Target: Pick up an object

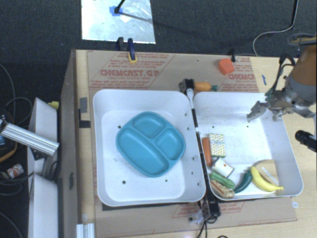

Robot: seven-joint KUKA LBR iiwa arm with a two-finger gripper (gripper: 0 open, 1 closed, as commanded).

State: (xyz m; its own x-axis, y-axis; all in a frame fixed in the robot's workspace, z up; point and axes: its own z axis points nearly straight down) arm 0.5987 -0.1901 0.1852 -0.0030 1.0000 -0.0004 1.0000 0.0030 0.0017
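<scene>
The arm reaches over the right bin, and its hand hangs above that bin's bare upper floor with the two fingers spread apart and nothing between them. The step in hand looks like the approach: no object has been chosen by contact yet, and the hand is well apart from every item.

All the candidates crowd the right bin's near end. A yellow banana lies toward the bin's near right corner, with a dark green pepper-like piece just beside it on the side away from that corner. A small white card or box sits near the bin's middle bottom, a patterned sponge-like block above it, and an orange carrot lies along the bin's left wall. A green leafy piece rests below the card, touching other clutter I cannot make out.

The left bin holds a blue divided plate.

Judging from this, the next move calls for carrying the hand toward the near end of the right bin, lining the spread fingers across one item, likely the block or the banana since each lies fairly apart from its neighbours, then descending and closing
</scene>
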